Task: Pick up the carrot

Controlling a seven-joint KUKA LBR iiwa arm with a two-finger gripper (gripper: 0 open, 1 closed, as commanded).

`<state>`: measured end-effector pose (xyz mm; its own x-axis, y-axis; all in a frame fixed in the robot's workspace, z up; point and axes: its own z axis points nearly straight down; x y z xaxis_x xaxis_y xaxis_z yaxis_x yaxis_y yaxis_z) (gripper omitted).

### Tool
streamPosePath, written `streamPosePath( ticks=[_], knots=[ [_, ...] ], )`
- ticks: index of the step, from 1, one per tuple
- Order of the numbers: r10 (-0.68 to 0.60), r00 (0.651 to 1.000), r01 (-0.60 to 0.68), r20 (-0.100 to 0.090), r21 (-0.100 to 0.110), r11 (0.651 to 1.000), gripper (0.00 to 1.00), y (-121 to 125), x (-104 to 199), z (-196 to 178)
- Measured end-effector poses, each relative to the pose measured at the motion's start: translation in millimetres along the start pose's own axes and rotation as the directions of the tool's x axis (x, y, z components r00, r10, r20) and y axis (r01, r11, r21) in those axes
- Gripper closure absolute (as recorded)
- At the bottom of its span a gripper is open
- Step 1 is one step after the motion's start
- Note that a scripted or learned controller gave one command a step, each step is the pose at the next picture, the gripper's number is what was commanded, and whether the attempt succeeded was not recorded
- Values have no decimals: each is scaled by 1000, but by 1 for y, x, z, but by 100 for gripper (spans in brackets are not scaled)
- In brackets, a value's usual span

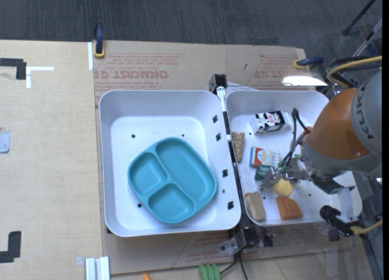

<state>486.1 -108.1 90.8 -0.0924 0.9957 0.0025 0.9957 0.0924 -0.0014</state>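
**Reaching into the right bin, carrot not yet in hand**

We see the end effector (275, 176) low in the right bin (316, 98), beside a yellow round item (282, 187); whether it is clenched or released we cannot tell. The carrot (290, 208), as we read the orange piece, lies just beyond, near the bin's front wall. We judge this the approach: next we need to shift over it and descend.

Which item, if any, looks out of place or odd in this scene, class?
The green item lies outside both bins, on the bench below the left bin, near a black cable. Everything else sits inside a bin: the blue plate in the left, the food items around the gripper in the right bin.
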Motion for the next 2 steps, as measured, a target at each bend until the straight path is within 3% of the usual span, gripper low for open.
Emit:
streamPosePath(
  ticks=[1,2],
  knots=[
    [-4,1000,4,0,2,1000,100,1,-1,-7],
    [89,996,-89,0,0,996,100,-7,1,0]
  ],
)
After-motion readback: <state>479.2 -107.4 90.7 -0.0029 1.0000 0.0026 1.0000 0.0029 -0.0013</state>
